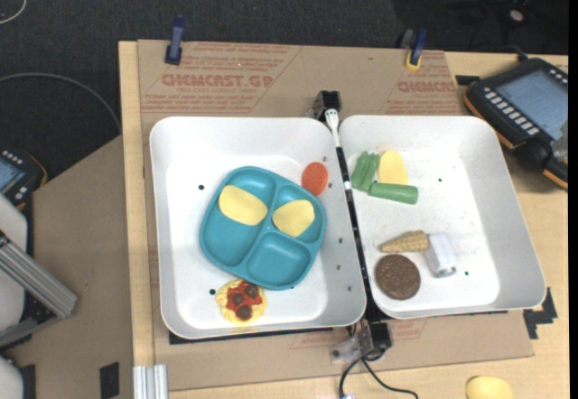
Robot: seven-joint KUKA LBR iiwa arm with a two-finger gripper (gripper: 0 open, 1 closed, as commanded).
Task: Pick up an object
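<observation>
Several candidates lie in the two bins, none named by the task; we cannot tell the pincer's state.

Right bin (506, 208): a brown disc (397, 277), flat and low, sits near the front wall, just beside a tan cone (404, 243) and a small grey block (441, 255). Further back, green pieces (384, 182) touch a pale yellow piece (392, 167).

Left bin (172, 208): a teal divided plate (262, 257) holds two yellow pieces (244, 205). An orange-red ball (314, 177) rests just beside the plate, near the wall between the bins. A small pizza toy (240, 301) lies at the plate's front edge.

Risks, as we judge them: the disc offers little height, so fingers may close over it and slip. The cone and block crowd it and could be nudged or caught together. The ball may roll away against the wall.
</observation>
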